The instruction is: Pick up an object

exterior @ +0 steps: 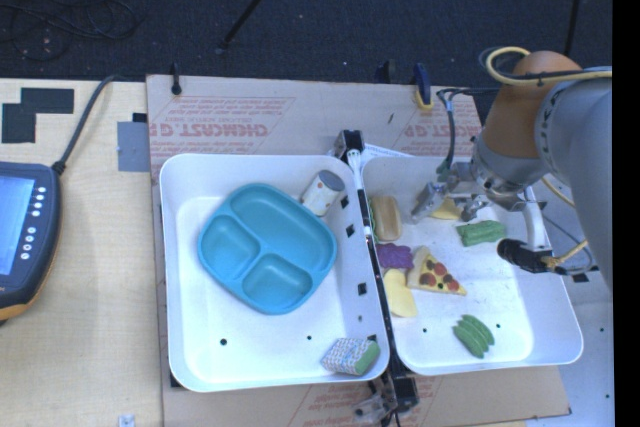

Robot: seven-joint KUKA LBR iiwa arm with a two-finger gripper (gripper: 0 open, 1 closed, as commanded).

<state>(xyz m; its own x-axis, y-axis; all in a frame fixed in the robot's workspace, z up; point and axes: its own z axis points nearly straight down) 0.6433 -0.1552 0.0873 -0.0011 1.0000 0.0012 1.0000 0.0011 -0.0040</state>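
Gripper (447,199) sits low in the right bin (560,340) (arm (560,130) overhead), finger state unreadable, just beside a yellow item (449,210) and green pod (482,233); pizza slice (436,275) near centre, blue tray (266,247) in left bin (185,315).

left bin: blue divided plate (267,260) lying flat at centre; grey-white cup (321,192) tipped on its side at the far right corner; small patterned block (346,355) beside a green piece at the near right corner
right bin: tan bread roll (385,215) by the divider; purple piece (394,256) and yellow piece (400,295) just below it; pizza slice (436,276) at centre; green pod (482,233) further right; second green pod (473,334) near the front
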